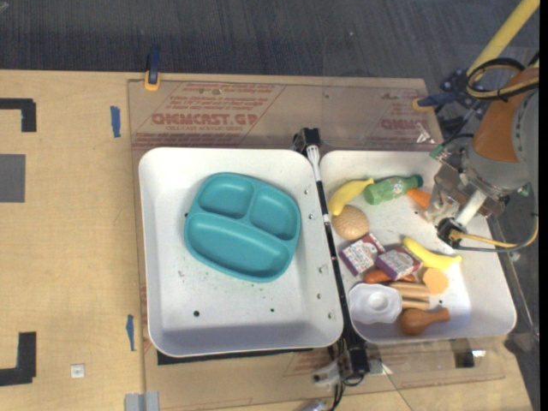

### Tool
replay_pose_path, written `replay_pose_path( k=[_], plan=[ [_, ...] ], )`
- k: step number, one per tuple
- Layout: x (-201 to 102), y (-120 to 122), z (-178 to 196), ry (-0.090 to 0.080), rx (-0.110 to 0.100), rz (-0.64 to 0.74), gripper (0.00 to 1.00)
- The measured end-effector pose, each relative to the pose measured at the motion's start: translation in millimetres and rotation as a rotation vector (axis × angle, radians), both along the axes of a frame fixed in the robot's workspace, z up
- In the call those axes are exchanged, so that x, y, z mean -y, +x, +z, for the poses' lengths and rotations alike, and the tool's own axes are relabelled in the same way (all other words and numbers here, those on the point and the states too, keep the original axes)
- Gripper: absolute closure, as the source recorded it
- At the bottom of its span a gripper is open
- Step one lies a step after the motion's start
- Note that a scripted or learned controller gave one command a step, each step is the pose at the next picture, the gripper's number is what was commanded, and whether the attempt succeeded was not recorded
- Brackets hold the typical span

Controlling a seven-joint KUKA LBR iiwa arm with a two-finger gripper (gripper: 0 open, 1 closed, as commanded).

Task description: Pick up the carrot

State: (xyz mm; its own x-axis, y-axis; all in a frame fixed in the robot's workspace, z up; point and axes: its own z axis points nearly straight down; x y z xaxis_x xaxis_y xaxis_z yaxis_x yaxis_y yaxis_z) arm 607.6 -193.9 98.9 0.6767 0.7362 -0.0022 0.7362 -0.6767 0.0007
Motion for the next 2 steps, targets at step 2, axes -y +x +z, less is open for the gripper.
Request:
replay_pose_path(
  k=[2],
  plan=[
    [-28, -11, -11, -0.001, 0.001, -0.041, 0.0]
  ],
)
